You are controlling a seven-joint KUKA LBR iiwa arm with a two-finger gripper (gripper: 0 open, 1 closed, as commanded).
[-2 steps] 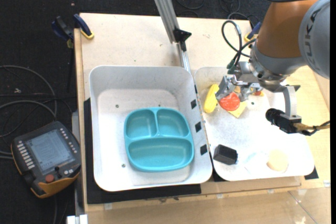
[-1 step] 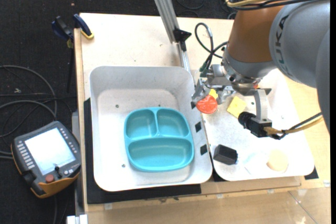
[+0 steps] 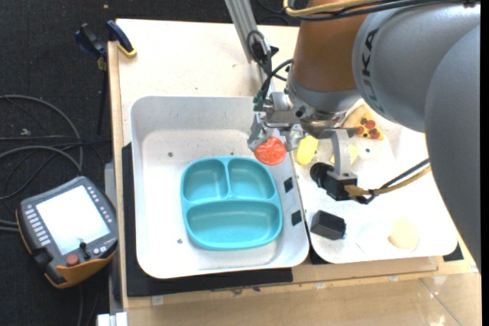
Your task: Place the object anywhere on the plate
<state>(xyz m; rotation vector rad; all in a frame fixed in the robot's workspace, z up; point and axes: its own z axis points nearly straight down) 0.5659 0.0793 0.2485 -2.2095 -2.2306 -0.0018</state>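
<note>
Teal plate (image 3: 229,204) lies open from above; arm (image 3: 367,50) overhangs right bin (image 3: 428,240).

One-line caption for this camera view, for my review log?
Claw with a red object at its tip, above the far right corner of the teal plate in the left bin.

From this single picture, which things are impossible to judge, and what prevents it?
- Gripper: the wrist covers its fingers from above, so whether it grips the red object is unclear.
- Yellow object: partly hidden under the wrist; its shape is uncertain.
- Pizza-like piece: mostly covered by the arm.
- Right bin: its far part lies behind the arm.
- Blue plate: fully visible.
</note>
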